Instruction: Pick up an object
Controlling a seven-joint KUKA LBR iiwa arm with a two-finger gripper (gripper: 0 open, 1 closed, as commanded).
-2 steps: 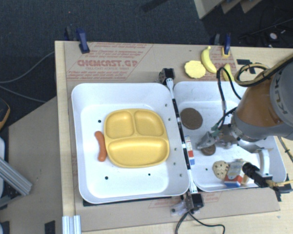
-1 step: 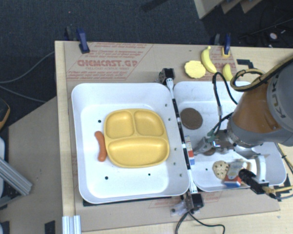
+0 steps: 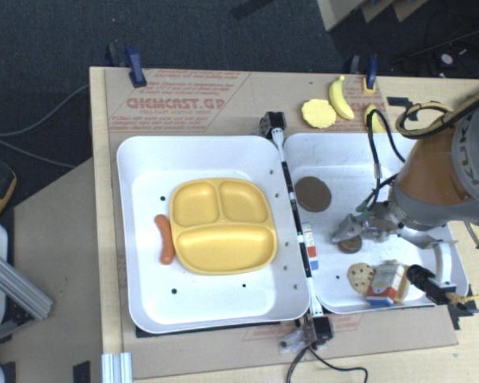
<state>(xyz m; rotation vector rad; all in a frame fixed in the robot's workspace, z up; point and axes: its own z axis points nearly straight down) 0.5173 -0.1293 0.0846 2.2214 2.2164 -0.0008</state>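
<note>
Bench with two white bins (image 3: pixel 144 214) — gripper (image 3: pixel 348 231) low in right bin over brown disc (image 3: pixel 350 245); finger state unclear.

Lab: clamped bench (image 3: pixel 176 102), cables (image 3: pixel 32 146).

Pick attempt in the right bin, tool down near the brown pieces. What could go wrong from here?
1. The tool sits over a small brown piece low in the right bin; a thin, flat target could slip out.
2. The brown disc lies close by and might get nudged.
3. The cookie and the boxed item crowd the near corner, so a sweep there could scatter them.
</note>
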